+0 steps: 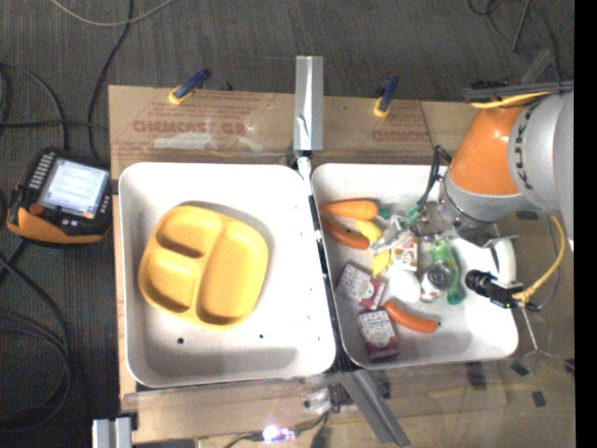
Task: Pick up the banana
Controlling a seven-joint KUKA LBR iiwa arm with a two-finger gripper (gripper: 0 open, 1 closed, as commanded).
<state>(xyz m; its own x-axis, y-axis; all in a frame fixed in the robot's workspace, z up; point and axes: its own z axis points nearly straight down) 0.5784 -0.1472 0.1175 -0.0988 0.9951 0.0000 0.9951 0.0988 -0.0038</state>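
The grey arm with its orange band (490,157) reaches in from the right over the right-hand shallow white bin (485,339). Its pincer (431,220) hangs low over the cluttered middle of that bin, and whether it is released or clenched cannot be told from this slanted view.

The task's thing, a small yellow banana (382,250), lies in the right bin just left of the pincer, partly buried among other items; nothing shows it gripped. At the bin's far left lies an orange carrot (350,209), with a second reddish-orange vegetable (343,236) just nearer. Near the bin's front sit a small purple-and-white carton (378,332) and an orange sausage-shaped piece (412,318), close together. A dark green bottle (440,271) stands near the middle, under the wrist.

The left-hand white bin (140,343) holds a yellow plastic tray with three compartments (205,264), resting slightly tilted. Left of the surface, on the floor, lies a black-and-orange handheld control pendant (61,199).
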